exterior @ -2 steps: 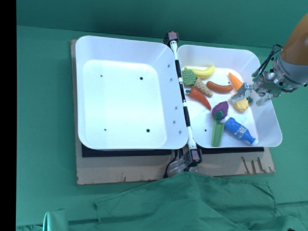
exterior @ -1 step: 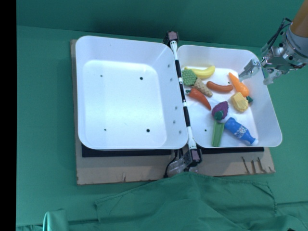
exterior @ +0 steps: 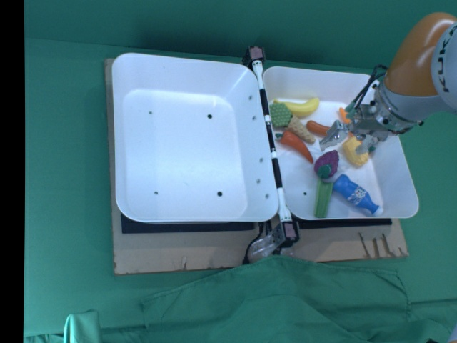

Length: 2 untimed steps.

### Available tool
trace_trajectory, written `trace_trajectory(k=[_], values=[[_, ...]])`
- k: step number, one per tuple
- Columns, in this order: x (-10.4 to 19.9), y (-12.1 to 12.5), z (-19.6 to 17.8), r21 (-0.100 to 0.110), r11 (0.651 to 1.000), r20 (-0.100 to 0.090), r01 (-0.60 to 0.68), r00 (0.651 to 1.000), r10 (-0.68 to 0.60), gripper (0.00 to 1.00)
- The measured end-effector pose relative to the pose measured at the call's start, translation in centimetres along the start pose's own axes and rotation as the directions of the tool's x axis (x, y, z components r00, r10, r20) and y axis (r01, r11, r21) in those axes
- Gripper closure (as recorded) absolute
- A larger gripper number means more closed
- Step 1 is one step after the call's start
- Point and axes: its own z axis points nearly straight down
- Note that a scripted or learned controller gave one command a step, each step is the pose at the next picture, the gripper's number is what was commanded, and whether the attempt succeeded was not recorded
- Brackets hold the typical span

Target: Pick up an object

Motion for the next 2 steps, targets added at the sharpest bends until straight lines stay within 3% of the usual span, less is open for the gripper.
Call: trace_trajectory(k=[1,2], values=[[-0.36,0.23,-1.64,-0.013,1.000,0.006,-0.005,1.000,0.005,1.00],[-0.36,0.22,-1.61,-0.012,1.000,0.006,-0.005,1.000,0.006,0.00]])
